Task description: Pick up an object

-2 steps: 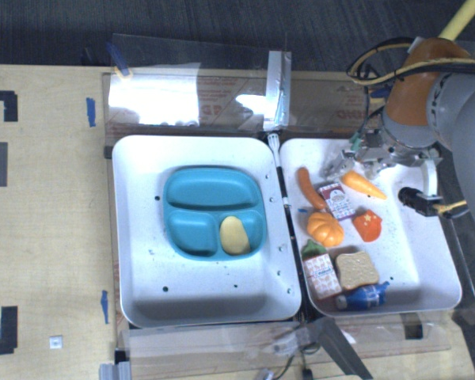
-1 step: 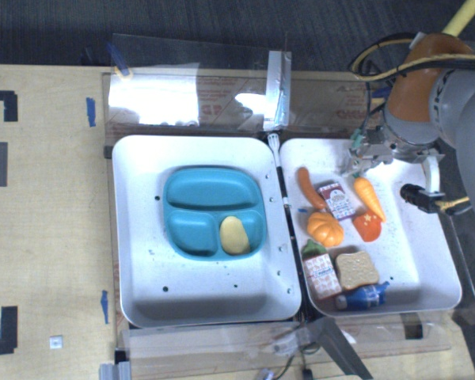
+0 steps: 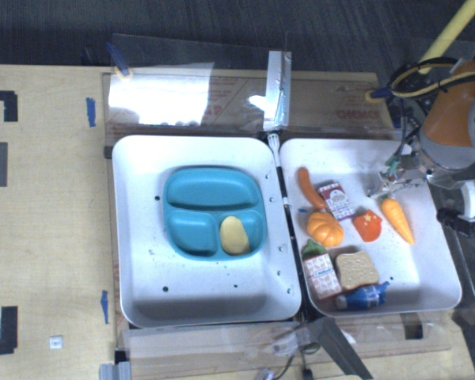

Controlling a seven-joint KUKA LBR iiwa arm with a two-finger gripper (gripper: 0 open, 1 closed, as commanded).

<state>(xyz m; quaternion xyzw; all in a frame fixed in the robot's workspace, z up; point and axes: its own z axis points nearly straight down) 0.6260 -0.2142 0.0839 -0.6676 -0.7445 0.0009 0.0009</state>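
Observation:
The right bin [image 3: 435, 291] holds several toy foods: a red sausage [image 3: 309, 187], a small dark carton [image 3: 335, 200], an orange pumpkin [image 3: 325, 228], a red tomato [image 3: 367, 226], a carrot [image 3: 397, 219], a bread slice [image 3: 356, 269], a second carton [image 3: 321, 273] and a blue bottle [image 3: 364, 297]. My gripper [image 3: 391, 177] hangs over the bin's back right part, just above the carrot's thick end. The grey arm with its orange band [image 3: 450, 119] reaches in from the right. Nothing shows in the gripper's grasp.
The left bin [image 3: 134, 236] carries a blue divided tray [image 3: 214, 210] with a yellow potato-like piece [image 3: 234, 234] in its front right compartment. A metal divider [image 3: 277, 89] and a clear sheet stand behind the bins. Cables hang beside the arm.

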